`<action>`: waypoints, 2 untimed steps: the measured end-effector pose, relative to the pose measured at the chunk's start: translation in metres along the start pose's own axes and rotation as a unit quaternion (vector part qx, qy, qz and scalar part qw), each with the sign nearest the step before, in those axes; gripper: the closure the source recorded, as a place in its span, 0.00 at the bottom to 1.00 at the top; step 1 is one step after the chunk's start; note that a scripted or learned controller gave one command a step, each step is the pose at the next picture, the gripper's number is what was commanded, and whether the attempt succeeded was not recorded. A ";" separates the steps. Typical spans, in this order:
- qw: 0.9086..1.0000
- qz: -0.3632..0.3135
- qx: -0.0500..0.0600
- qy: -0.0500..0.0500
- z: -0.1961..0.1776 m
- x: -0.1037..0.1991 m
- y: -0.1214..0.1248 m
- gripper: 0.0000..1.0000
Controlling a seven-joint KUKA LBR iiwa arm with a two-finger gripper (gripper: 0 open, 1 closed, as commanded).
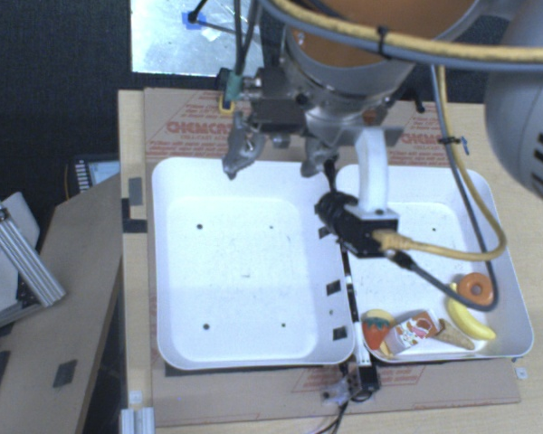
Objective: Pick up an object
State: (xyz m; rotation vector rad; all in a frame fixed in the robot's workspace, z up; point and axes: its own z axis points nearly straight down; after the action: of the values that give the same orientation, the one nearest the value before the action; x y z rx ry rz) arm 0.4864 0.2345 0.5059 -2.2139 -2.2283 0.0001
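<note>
While the gripper [273, 163] is hanging above the far edge of the shallow white left bin [176, 333], its two metal fingers are standing apart with nothing between them. The objects to pick are lying together in the near right corner of the shallow white right bin [516, 328]: a yellow plastic banana [471, 320], an orange ring-shaped doughnut toy [475, 287], a red-and-white packet [407, 332]. They are well apart from the gripper, so I judge no grasp is prepared.

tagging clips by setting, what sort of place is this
Probably a robotics lab test bench: a cabled robot arm above two white bins, toy food such as a banana, and aluminium framing.
</note>
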 end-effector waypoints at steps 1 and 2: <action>1.000 0.005 -0.004 0.000 -0.030 -0.034 0.081 0.00; 1.000 -0.001 0.000 0.001 -0.029 0.001 0.035 0.00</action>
State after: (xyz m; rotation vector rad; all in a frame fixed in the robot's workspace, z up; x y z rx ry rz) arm 0.5214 0.2362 0.5351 -2.2121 -2.2293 -0.0014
